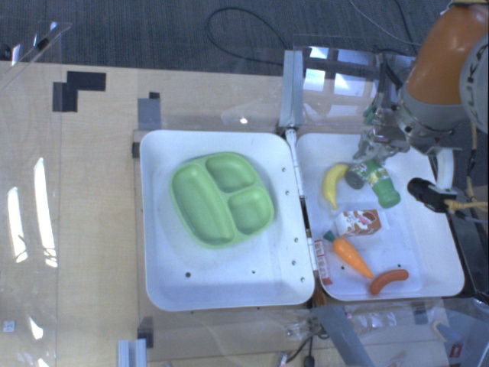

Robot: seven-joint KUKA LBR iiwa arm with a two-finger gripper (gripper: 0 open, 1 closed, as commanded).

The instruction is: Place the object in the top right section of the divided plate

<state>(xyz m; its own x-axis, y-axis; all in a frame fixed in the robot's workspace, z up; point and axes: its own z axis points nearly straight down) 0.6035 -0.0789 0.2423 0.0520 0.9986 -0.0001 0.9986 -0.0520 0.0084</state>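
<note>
You have two white bins side by side on the bench. The left bin [164, 277] carries the divided plate [221, 197], a pale green, rounded dish with one long section along its left side and two smaller sections on its right, the farther of these being the top right one. All three sections look bare.

The right bin [435, 274] has the loose things. A yellow banana [332, 183] lies near its left wall, curved, with its stem end pointing toward you. Just right of it sits a green bottle [382, 186] with a grey cap end and a printed label, lying tilted. Nearer to you is a small red and white packet [359, 222], then an orange carrot [351, 256] with a green tip, and a reddish sausage [389, 280] near the front wall.

The gripper [374, 153] hangs over the far part of the right bin, right above the bottle's upper end and close beside the banana. Whether its jaws are apart or together, you cannot tell from here, and nothing is clearly seen between them.
</note>
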